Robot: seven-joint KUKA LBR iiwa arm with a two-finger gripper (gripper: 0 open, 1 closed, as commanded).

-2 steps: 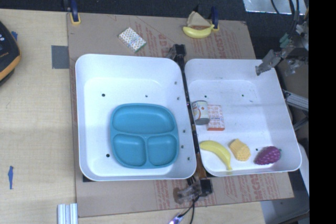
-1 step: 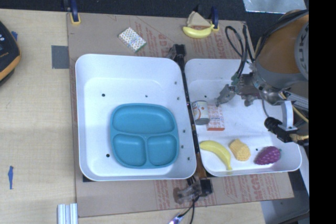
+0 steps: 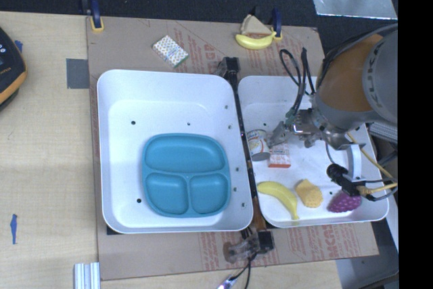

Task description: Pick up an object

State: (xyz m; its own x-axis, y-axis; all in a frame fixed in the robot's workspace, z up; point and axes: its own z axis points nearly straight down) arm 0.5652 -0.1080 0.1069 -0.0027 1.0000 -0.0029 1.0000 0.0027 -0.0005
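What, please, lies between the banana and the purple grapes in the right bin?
In the camera view, a small yellow-orange lump of food lies between the banana and the purple grapes, near the right bin's front wall.

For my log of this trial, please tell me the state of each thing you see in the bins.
blue tray: lies flat in the left bin, nothing on it.
banana: lies loose in the right bin.
yellow piece: loose, beside the banana.
purple grapes: loose, near the front rim.
small packet: lies flat.

Banana (image 3: pixel 279 197), right bin's (image 3: pixel 308 218) front.
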